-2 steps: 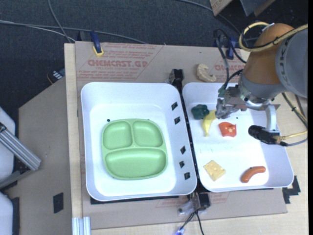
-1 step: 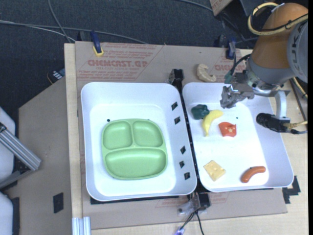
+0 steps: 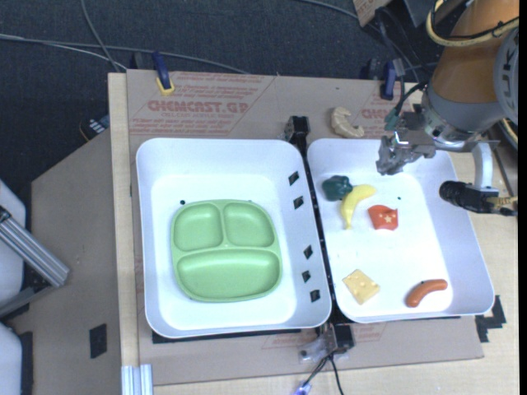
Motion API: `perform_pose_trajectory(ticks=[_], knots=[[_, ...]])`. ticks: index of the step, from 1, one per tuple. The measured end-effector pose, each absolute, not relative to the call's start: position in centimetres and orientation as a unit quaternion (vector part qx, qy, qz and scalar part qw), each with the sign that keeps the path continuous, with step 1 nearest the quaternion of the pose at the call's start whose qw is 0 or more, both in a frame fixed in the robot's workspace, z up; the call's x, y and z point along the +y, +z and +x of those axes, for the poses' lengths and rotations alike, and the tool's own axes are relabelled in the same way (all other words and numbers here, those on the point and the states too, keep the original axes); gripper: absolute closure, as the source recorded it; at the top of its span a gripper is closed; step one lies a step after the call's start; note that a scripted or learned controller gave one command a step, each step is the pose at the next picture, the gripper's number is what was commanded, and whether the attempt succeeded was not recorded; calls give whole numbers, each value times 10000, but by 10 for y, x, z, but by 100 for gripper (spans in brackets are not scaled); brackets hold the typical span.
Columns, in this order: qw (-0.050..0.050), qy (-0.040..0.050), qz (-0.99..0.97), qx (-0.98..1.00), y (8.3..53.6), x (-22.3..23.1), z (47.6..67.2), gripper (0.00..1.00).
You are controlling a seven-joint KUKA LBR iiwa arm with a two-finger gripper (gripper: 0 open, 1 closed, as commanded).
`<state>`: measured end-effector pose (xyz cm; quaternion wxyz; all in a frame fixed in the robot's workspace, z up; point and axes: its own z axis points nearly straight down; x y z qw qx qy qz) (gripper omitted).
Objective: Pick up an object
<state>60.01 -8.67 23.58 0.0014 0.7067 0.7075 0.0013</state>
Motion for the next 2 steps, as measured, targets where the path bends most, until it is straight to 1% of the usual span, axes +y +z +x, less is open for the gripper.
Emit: perform_pose_trajectory(ticks=[1,2], knots=[[1,5,7055,7087,223,-35,613,100],[-2,5,7057,7085,216,12,619,100]])
